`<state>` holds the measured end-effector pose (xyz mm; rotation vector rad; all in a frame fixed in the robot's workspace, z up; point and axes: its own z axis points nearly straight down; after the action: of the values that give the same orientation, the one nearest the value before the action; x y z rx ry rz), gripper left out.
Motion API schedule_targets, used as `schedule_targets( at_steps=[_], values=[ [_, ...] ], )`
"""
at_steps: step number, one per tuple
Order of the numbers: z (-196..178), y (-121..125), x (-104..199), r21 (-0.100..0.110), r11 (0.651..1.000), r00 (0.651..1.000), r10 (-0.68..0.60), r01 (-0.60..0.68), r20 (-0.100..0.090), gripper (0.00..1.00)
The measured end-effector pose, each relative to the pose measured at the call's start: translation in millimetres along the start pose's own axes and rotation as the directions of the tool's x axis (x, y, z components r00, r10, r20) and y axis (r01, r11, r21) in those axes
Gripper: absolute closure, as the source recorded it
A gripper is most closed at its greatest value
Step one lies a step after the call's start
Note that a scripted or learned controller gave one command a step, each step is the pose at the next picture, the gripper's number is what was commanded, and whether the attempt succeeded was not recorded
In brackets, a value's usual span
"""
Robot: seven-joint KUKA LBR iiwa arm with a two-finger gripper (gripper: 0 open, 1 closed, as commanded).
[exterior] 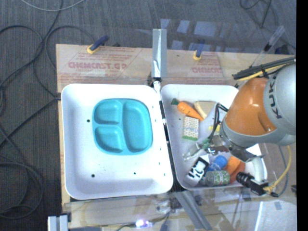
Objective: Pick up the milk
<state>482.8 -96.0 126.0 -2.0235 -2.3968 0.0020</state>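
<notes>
Over right bin [169,129], arm [255,114], clutter beneath

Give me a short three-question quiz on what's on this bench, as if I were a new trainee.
1. True or false: the turquoise divided tray lies in the left bin.
2. Which bin does the arm hang over? A) left B) right
3. What orange vegetable lies near the right bin's far-left corner?

Key:
1. True.
2. B; the clutter of small items sits there too.
3. A carrot.
</notes>
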Motion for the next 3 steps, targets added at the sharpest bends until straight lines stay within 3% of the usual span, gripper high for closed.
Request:
schedule_targets(
  at_steps=[1, 2, 3],
  values=[
    [16.3, 16.3, -8.0, 0.000, 0.990, 0.990, 0.140, -0.140, 0.000, 0.00],
    [36.0, 2.1, -13.1, -0.013, 0.999, 0.999, -0.038, 0.038, 0.006, 0.00],
    [24.6, 6.2, -14.3, -0.025, 0.999, 0.999, -0.036, 0.036, 0.012, 1.00]
  ],
)
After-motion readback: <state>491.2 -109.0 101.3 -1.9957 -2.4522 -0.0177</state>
